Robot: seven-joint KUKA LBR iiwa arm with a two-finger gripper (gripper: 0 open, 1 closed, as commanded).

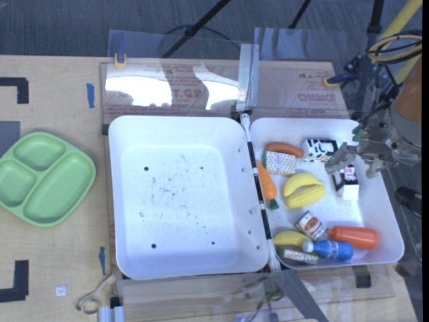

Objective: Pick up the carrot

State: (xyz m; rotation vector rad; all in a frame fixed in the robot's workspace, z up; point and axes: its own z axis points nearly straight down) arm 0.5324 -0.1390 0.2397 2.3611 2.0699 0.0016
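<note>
The carrot (267, 182) is orange with a green stub at its near end. It lies along the left wall of the right bin (389, 210), close to the divider between the bins. My gripper (353, 164) hangs over the right bin's far right part, well to the right of the carrot and apart from it. A small black-and-white item (348, 180) sits just below the gripper. I cannot tell whether it is touched or held.
Around the carrot are a wafer pack (280, 162), an orange sausage (283, 149) and a yellow fruit (303, 188). A small can (310, 225), an orange bottle (352, 234) and a blue bottle (328, 249) lie nearer. The left bin (181, 193) adjoins; a green divided plate (43, 178) sits far left.
</note>
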